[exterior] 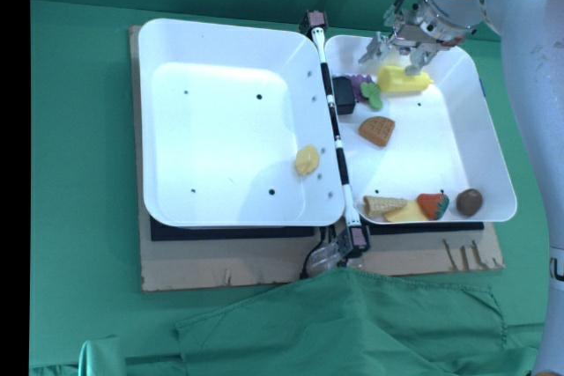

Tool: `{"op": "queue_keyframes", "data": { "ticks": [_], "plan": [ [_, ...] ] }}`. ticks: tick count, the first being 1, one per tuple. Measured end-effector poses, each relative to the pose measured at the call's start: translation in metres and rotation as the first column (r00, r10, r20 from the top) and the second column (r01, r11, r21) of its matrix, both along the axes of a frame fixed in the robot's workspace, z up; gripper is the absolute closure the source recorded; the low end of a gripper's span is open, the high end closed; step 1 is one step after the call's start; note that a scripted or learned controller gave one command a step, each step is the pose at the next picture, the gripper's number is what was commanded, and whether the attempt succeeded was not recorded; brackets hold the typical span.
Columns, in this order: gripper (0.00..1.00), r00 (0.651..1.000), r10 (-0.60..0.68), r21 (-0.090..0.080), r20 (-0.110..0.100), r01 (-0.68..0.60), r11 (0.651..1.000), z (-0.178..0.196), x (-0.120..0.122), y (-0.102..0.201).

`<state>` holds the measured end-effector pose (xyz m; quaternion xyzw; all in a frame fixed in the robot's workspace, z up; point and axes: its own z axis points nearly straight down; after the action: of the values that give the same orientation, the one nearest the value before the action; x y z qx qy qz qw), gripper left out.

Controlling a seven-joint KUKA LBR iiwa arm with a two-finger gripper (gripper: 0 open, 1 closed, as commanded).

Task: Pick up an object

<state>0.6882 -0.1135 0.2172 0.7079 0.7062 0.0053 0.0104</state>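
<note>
Bins: left bin [233,114] and right bin [480,145], smooth white plastic with a slight sheen
Table cover [79,145]: matt green cloth, creased at the lower middle of the frame
Board [238,264] under the bins: brown cardboard, matt, rough edges
Arm [529,4]: smooth grey casing, glossy orange band
Tool [398,57]: bare metal, shiny

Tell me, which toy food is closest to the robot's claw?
The yellow corn at the right bin's far end, right under the gripper. The waffle, strawberry and others lie farther away.
</note>
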Motion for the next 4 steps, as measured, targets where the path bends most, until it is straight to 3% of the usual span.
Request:
{"op": "queue_keyframes", "data": {
  "ticks": [1, 2, 3, 4],
  "plan": [
    [1.00, 1.000, -0.001, -0.005, 0.012, 0.001, 1.000, 0.016, 0.003, -0.001],
    [0.00, 1.000, -0.002, -0.004, 0.007, 0.002, 1.000, 0.013, 0.001, -0.001],
    [0.00, 1.000, -0.002, -0.004, 0.007, 0.002, 1.000, 0.013, 0.001, -0.001],
    [0.00, 1.000, -0.001, 0.004, -0.003, 0.001, 1.000, -0.024, -0.059, 0.004]
  ]
}}
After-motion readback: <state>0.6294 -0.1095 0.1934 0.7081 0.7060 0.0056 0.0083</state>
